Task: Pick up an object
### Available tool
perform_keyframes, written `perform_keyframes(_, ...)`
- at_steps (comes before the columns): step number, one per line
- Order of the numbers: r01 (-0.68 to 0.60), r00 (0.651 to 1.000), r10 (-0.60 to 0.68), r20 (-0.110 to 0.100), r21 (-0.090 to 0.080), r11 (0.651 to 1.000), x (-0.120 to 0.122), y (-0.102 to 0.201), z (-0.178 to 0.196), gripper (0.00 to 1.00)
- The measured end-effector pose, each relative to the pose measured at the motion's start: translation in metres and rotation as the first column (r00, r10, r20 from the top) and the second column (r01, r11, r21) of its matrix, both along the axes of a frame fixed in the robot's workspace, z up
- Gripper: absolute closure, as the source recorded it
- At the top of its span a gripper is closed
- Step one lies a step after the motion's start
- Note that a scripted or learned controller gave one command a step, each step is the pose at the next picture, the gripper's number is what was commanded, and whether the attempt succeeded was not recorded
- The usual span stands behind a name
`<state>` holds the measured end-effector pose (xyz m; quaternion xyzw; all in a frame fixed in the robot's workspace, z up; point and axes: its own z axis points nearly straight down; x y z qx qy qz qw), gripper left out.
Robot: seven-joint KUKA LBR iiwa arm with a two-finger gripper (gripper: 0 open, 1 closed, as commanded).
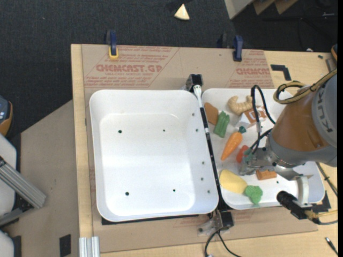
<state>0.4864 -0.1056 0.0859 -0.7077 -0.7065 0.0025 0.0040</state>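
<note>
Where the brown bench comes closest to the camera, a black clip with loose wires sits at the seam between the two white bins. The left bin is wide and shallow, its floor marked by small dark dots. In the right bin, nearest the front rim, a green lumpy toy lies touching a pale yellow piece. Just behind them the claw is down among the toys, beside a small red piece and an orange-brown block; whether its fingers are open or closed cannot be told, and nothing is seen gripped between them. The grey arm with its orange band covers the right part of this bin. Farther back lie an orange carrot, tilted, then a green block beside an orange wedge near the dividing rim. At the far end sits a tan, knobbly toy. Beyond the bins, two blue clamps hold the bench's back edge.
</note>
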Motion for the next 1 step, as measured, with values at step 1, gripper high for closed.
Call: perform_keyframes(1,-0.012,1.000,0.012,0.023,-0.001,1.000,0.0499,0.0749,0.1075,1.00)
